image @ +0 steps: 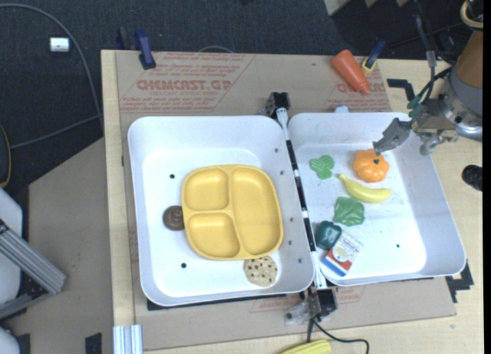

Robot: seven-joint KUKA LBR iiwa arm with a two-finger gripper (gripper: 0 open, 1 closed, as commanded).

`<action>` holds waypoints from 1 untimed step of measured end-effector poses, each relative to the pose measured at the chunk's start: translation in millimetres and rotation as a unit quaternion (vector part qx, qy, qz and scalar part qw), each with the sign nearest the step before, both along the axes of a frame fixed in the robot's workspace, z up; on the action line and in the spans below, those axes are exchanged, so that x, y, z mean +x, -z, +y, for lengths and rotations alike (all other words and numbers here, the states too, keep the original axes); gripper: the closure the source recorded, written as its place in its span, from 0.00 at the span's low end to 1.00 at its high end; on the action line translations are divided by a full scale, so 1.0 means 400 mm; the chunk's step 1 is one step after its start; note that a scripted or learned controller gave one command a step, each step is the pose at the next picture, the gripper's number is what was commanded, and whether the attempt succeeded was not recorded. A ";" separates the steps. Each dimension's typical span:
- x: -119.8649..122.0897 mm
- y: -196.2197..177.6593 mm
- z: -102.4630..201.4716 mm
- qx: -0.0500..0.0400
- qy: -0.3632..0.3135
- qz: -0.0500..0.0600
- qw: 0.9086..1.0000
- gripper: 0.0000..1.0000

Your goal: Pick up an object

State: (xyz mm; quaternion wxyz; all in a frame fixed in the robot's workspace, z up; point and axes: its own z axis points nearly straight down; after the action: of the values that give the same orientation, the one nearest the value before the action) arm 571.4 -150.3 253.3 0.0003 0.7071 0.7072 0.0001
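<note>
The right bin [430,229] holds an orange toy fruit [370,166], a yellow banana [365,190], two green leafy pieces [322,166] [349,210], a dark green pepper [327,233] and a red, white and blue packet [341,255]. My gripper [409,140] hangs over the bin's far right part, just up and right of the orange fruit. Its fingers [390,136] stand open, with nothing between them. The left fingertip is close to the top of the orange fruit.
The left bin [146,153] holds a yellow divided plate [230,210], a brown disc [173,217] at its left and a cookie [261,270] at its front. An orange carrot [350,71] lies on the bench behind the right bin. A black divider [295,183] separates the bins.
</note>
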 end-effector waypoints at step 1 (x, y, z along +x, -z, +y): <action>0.103 0.313 0.002 0.000 0.000 0.001 1.000 0.00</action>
State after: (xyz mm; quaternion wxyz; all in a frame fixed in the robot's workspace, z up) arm 612.6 -149.3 127.9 -0.0006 0.7069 0.7073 -0.0004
